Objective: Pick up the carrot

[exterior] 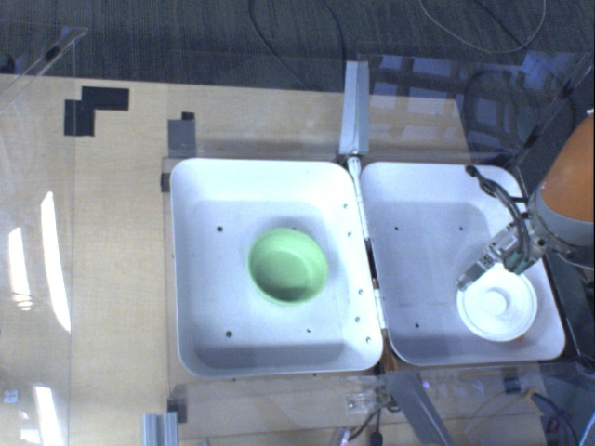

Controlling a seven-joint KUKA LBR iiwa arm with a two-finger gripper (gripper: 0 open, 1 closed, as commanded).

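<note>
Two bins hold a green bowl and white dish; hand, grip unclear, hovers searching, needing a carrot located

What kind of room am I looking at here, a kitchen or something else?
Probably a robotics lab, not a kitchen. Two shallow white plastic bins sit side by side on a pale wooden bench, loose black cables trail over the carpet behind, and a grey arm's tool hangs over the right bin.
</note>
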